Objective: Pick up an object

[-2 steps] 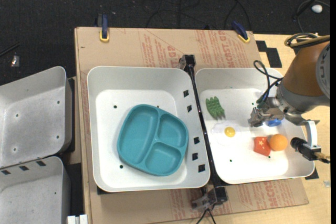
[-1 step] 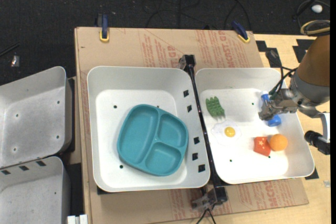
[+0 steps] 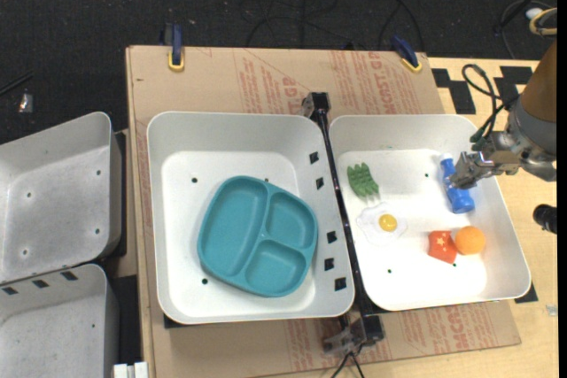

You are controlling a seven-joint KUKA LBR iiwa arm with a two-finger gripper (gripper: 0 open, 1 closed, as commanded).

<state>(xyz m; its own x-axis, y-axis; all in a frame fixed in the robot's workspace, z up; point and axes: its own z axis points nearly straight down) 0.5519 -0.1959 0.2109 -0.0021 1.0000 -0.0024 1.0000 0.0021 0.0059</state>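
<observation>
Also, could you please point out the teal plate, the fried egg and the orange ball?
teal plate (image 3: 232, 230): camera view, floor of its large compartment.
fried egg (image 3: 387, 223): camera view, its yolk.
orange ball (image 3: 471, 240): camera view, its middle.

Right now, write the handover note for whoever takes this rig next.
Gripper: low over the right bin, at the blue block; grip state unclear.
Right bin also holds a green piece, fried egg, red block and orange ball.
Left bin holds the teal divided plate.
Done: nothing visibly lifted.
Left: grasp and raise one object.
</observation>
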